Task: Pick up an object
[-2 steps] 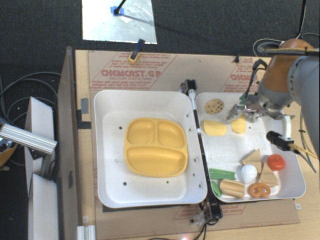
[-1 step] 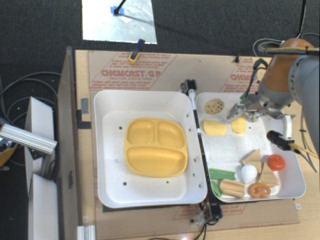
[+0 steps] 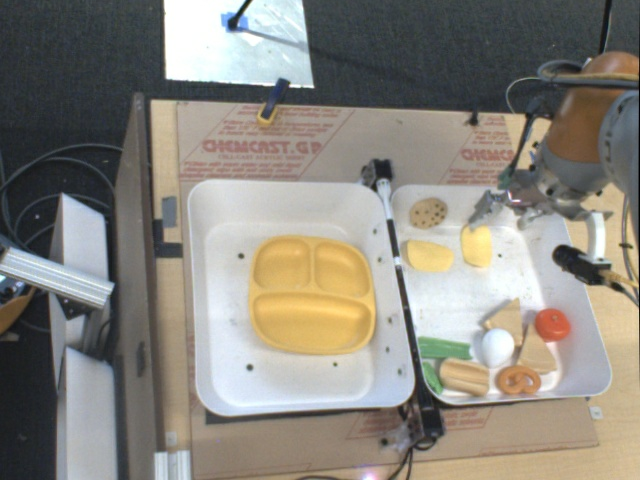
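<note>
1. The arm (image 3: 590, 118) is seen at the upper right, bent down over the far right corner of the right bin (image 3: 575, 308). An orange band sits above the wrist.
2. The jaws (image 3: 487, 208) hang low just above the far end of the right bin, beside the cookie (image 3: 428, 212) and over the upper yellow piece (image 3: 477, 246). Whether they are open or closed cannot be told; nothing is seen held between them.
3. The left bin (image 3: 215, 298) holds one yellow divided plate (image 3: 311, 294), lying flat near the middle.
4. In the right bin, a second yellow piece (image 3: 430, 257) lies just beside the first. Crowded at the near end are a green piece (image 3: 440, 348), a white egg (image 3: 496, 347), a red ball (image 3: 552, 324), a pretzel (image 3: 518, 379), a tan roll (image 3: 465, 376) and wedges (image 3: 505, 318).
5. Bare floor is left in the middle of the right bin and around the plate in the left one.
6. Both bins rest on cardboard on the desk (image 3: 300, 138), touching along a shared edge.
</note>
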